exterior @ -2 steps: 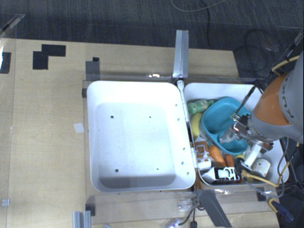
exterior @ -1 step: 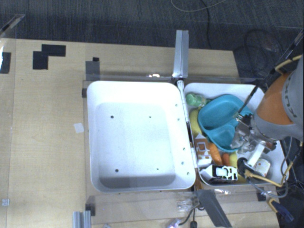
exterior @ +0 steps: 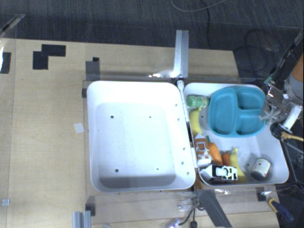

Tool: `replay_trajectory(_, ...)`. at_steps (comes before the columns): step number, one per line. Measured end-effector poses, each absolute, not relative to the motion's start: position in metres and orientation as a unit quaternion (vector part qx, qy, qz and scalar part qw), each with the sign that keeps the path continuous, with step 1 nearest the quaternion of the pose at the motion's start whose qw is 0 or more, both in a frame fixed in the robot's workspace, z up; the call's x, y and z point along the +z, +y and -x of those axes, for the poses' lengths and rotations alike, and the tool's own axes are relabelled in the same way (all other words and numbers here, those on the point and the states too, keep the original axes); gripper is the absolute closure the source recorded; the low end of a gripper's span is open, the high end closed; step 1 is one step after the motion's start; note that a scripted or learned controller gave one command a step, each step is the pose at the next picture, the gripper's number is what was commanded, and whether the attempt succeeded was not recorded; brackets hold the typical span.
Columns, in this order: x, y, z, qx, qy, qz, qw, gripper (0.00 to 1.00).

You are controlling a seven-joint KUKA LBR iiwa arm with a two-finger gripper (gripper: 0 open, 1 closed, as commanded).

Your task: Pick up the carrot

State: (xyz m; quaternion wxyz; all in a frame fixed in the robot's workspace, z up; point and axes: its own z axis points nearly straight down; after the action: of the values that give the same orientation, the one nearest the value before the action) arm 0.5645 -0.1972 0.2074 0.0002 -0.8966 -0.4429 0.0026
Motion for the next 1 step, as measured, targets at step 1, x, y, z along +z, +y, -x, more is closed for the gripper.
replay_trajectory(1,0.2207,-0.2030,-0.5926,0.0050,-0.486,0.874,-0.002,1.00)
